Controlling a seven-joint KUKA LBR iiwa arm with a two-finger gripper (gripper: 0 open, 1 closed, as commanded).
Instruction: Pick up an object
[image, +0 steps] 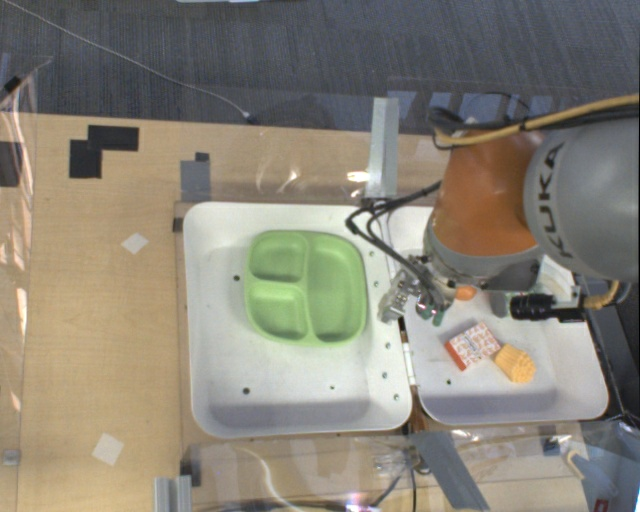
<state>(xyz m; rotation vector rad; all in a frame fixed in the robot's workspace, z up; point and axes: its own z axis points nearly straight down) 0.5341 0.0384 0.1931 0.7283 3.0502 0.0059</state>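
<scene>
A green three-compartment plate (305, 287) lies in the left bin (215, 400). In the right bin (570, 400) a red-and-white checked block (472, 346) sits beside a yellow waffle-like piece (515, 364). My gripper (412, 300) hangs under the orange wrist band, over the rims where the two bins meet, just left of the checked block and right of the plate. Nothing is visibly held in it.
The arm's grey and orange body (520, 200) covers the back of the right bin. Black cables (368, 228) loop from the wrist over the left bin's right rim. A metal post (383, 140) stands behind the bins. Tape marks lie on the wooden bench at left.
</scene>
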